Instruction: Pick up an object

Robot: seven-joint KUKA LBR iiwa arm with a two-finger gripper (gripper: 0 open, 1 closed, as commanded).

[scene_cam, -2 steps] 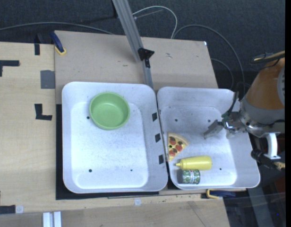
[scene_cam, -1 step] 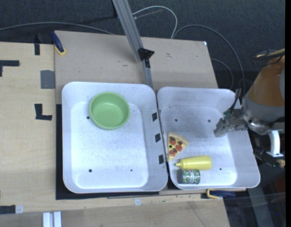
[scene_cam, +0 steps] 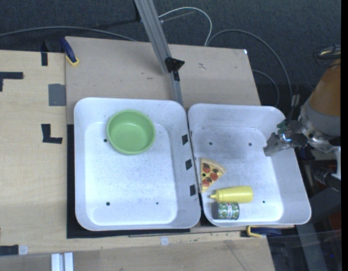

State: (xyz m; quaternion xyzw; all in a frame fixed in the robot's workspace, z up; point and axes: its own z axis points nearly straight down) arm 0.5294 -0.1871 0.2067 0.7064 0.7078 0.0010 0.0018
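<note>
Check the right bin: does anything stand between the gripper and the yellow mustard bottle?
Nothing visible does. The gripper sits at the right bin's right rim; bare bin floor runs down-left to the yellow mustard bottle. The pizza slice and small can lie off that line.

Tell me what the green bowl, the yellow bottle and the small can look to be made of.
Green bowl: likely plastic, matte, one even pale green with a soft sheen. Yellow bottle: probably plastic, a smooth squeeze-bottle shape with a nozzle tip. Small can: looks like metal with a printed green label, though too small to be sure.
</note>
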